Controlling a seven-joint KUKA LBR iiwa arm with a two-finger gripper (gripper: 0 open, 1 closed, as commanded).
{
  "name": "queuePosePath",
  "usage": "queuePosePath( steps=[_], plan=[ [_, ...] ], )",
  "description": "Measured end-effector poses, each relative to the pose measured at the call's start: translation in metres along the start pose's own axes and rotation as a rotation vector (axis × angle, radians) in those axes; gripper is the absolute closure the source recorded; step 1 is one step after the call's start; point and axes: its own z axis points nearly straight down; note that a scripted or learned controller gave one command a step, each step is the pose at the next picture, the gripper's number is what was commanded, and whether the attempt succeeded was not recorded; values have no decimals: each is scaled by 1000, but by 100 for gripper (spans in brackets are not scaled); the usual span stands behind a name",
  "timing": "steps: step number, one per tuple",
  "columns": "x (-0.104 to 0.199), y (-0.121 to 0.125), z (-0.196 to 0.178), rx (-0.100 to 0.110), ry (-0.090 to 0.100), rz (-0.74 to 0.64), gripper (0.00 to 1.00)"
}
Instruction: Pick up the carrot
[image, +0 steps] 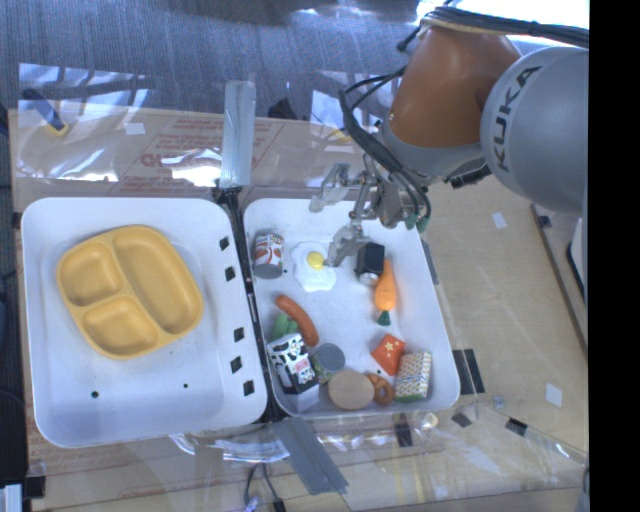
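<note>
Carrot (386, 286) lies in the right bin (432, 300), toward its 3 o'clock wall, green tip pointing to 6 o'clock. Gripper (358, 252) hangs just at the carrot's 10 o'clock, beside the fried egg (316, 266); I cannot tell how its fingers stand. A yellow tray (128, 290) sits in the left bin (60, 400).

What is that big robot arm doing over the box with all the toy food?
The grey and orange robot arm reaches in over the right bin, which holds toy food. Its gripper hangs near the back of that bin, just above a fried egg and close beside the carrot. The carrot lies on the bin floor, not picked up yet. The left bin holds a yellow divided plate.
</note>
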Motion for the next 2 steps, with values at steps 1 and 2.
queuePosePath(
  steps=[1,2],
  plan=[
    [14,-63,50,-2,2,-546,0],
    [29,-100,141,-6,7,-434,0]
  ],
)
